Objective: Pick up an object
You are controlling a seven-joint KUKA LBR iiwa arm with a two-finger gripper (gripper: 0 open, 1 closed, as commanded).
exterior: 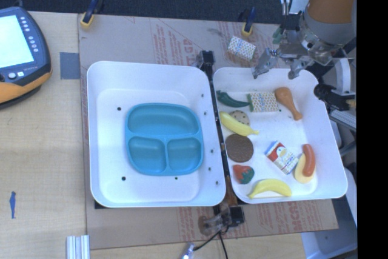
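Observation:
My gripper (278, 69) hangs above the back edge of the right bin (327, 130), its two fingers spread apart with nothing between them. Just below it lie a brown chicken drumstick (288, 102) and a speckled sponge-like block (264, 102). Further forward in that bin are a green pepper (230, 99), a cookie (239, 117), a yellow banana (237, 125), a brown round patty (239, 147), a strawberry (244, 174), a second banana (270, 188), a small red and white carton (282, 156) and a hot dog (305, 163).
The left bin (103, 130) holds a blue divided plate (164, 137). A small patterned box (241, 48) lies on the bench behind the right bin. A teach pendant (18, 51) sits at the far left. Clamps (90, 12) hold the board.

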